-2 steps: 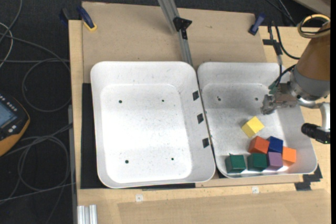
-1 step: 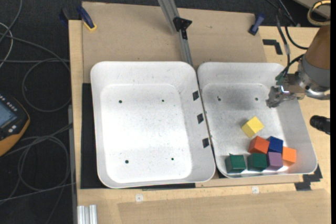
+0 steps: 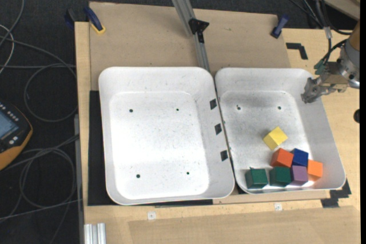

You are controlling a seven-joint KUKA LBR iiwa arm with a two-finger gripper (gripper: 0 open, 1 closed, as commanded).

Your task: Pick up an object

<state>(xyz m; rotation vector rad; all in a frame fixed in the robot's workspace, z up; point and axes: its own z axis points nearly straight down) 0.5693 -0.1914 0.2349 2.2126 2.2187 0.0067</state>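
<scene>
The right bin (image 3: 251,80) holds several small blocks near its front right corner. A yellow block (image 3: 275,138) lies a little apart from the rest. Below it cluster an orange-red block (image 3: 281,158), a blue block (image 3: 300,156), a purple block (image 3: 299,174), an orange block (image 3: 315,169) and two green blocks (image 3: 258,178) (image 3: 280,175). My gripper (image 3: 313,92) hangs over the right bin's back right edge, well away from the blocks, with nothing seen between its fingers.
The left bin (image 3: 114,83) lies beside the right one, with black clips along the seam. A slanted metal pole (image 3: 182,0) rises behind the bins. Blue clamps (image 3: 95,21) (image 3: 279,26) hold the board's back corners. Cables lie on the floor at left.
</scene>
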